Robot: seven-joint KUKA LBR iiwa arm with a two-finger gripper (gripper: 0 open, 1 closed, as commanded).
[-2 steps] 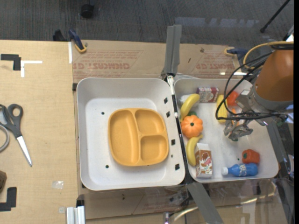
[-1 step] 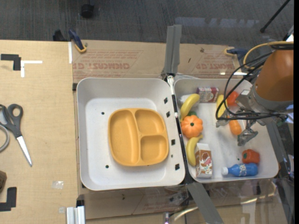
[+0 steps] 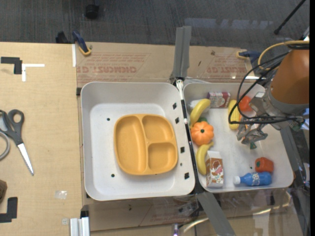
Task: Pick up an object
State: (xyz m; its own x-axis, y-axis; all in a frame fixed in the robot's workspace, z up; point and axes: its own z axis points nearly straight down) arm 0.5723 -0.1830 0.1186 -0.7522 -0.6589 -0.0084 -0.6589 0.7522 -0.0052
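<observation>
Grey gripper hangs over the right bin near a pumpkin; its grip state is unclear.

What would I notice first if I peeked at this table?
Probably the big yellow plate with three sections, sitting alone in the middle of the left bin. Next, the right bin full of toy food: a little orange pumpkin between two bananas, a milk carton and a blue bottle near the front. The robot's gripper hangs over that bin, and scissors lie on the far left.
</observation>
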